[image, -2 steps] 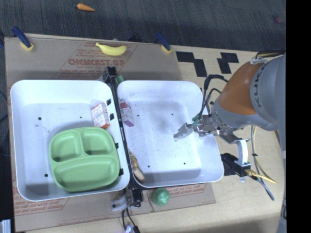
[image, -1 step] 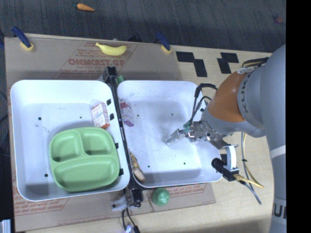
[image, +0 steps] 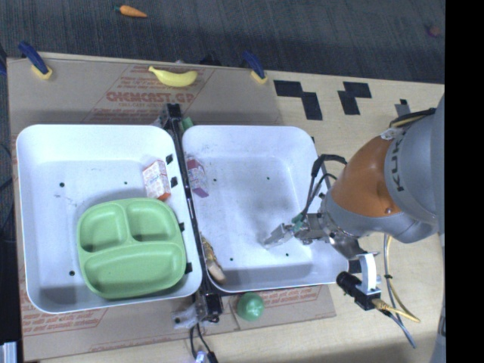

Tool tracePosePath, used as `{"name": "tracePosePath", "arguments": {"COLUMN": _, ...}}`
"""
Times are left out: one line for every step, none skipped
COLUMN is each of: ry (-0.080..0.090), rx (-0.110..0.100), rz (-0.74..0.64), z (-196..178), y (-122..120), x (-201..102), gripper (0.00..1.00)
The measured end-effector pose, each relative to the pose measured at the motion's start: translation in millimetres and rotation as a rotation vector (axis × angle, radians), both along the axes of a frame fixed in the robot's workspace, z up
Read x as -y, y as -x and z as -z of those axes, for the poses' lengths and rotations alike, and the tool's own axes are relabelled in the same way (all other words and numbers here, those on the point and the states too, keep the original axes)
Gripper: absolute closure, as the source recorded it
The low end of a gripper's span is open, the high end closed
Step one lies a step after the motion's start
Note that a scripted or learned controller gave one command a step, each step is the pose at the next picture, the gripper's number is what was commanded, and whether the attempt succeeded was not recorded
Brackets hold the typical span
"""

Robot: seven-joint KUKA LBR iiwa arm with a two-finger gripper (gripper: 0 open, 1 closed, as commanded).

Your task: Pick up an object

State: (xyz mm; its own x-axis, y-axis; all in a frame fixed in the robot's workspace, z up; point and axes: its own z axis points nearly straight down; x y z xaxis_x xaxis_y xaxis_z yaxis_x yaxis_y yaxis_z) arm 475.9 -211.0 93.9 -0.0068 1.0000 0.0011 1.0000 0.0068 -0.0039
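Camera view: the pincer (image: 278, 235) sits low inside the right bin (image: 249, 138), its grip state impossible to tell.

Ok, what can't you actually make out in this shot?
- Gripper, camera view: blurred, so open or shut is unclear, as is anything between the jaws.
- Carton in the left bin: print too small to read.
- Brown object on the divider: too small to identify.
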Motion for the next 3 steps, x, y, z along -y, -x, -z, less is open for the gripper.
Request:
{"name": "tracePosePath", "arguments": {"ry": 0.0, "rx": 0.003, "rz": 0.001, "z": 2, "y": -79, "x": -3, "gripper": 0.0}}
{"name": "tracePosePath", "arguments": {"ry": -0.001, "rx": 0.002, "rz": -0.002, "z": -8, "y": -79, "x": -3, "gripper": 1.0}}
{"name": "tracePosePath", "arguments": {"ry": 0.0, "rx": 0.003, "rz": 0.003, "z": -71, "y": -25, "x": -3, "gripper": 1.0}}
